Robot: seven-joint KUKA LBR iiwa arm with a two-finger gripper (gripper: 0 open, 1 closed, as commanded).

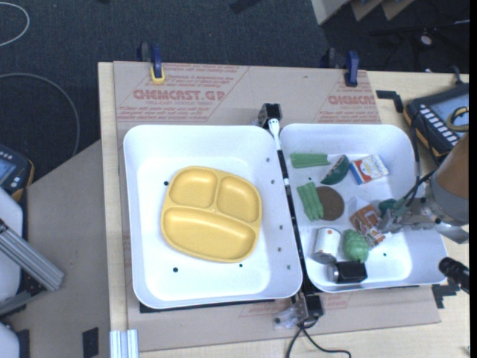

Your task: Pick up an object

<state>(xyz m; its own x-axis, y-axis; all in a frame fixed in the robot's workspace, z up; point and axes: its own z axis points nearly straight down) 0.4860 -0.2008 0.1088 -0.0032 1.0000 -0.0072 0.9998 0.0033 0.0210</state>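
Note:
The right bin (399, 144) holds several small objects. A green bar (309, 159) and a dark green piece (337, 171) lie at the back, next to a red, white and blue carton (369, 168). A green strip (308, 201) rests beside a brown disc (329, 202). Nearer the front are a white can (325, 243), a green lump (355, 245) and a black block (349, 272). My gripper (390, 215) reaches in from the right, low over the right edge of an orange-brown packet (365, 218). Nothing is visibly lifted.
The left bin (141, 200) carries a yellow divided plate (212, 213). A black divider strip (283, 177) runs between the bins. The grey arm (451, 192) crosses the right bin's right rim. A black and orange device (443, 118) sits at the bench's right edge.

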